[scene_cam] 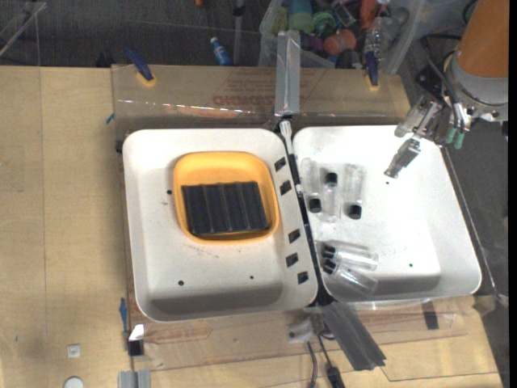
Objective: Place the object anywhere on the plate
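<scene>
Wooden desk had the yellow plate left bin, pincer hovering over clear vials, grip state unclear.

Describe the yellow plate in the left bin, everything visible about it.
The yellow plate is a rounded-square dish, plastic by its look, with a raised rim. It lies flat in the upper middle of the left bin. A dark ribbed rectangular block rests on it, covering most of its floor.

Ridged object on plate; left bin
</scene>
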Tool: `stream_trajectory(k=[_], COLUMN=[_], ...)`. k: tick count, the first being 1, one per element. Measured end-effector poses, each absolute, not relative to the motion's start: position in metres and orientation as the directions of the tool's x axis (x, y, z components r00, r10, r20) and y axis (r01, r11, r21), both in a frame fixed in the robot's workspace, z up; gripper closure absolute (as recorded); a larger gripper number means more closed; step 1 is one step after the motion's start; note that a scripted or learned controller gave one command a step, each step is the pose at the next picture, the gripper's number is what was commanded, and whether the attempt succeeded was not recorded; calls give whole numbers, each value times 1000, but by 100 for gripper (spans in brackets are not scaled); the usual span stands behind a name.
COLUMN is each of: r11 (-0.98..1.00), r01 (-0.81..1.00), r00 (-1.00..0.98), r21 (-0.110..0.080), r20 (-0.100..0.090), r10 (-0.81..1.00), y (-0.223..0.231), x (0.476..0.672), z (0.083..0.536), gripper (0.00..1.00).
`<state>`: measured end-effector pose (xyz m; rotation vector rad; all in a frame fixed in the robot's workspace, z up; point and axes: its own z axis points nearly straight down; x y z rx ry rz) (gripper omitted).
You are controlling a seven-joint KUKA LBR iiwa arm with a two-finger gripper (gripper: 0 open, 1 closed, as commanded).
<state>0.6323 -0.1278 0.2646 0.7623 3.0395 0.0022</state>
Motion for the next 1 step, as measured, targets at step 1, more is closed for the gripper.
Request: stream_trajectory(k=[1], r11=[989], r01=[146], r00=[-989], r21=[2], r20=[-4], r10=[146], y=[-182], x=[644], z=[198], gripper=[0])
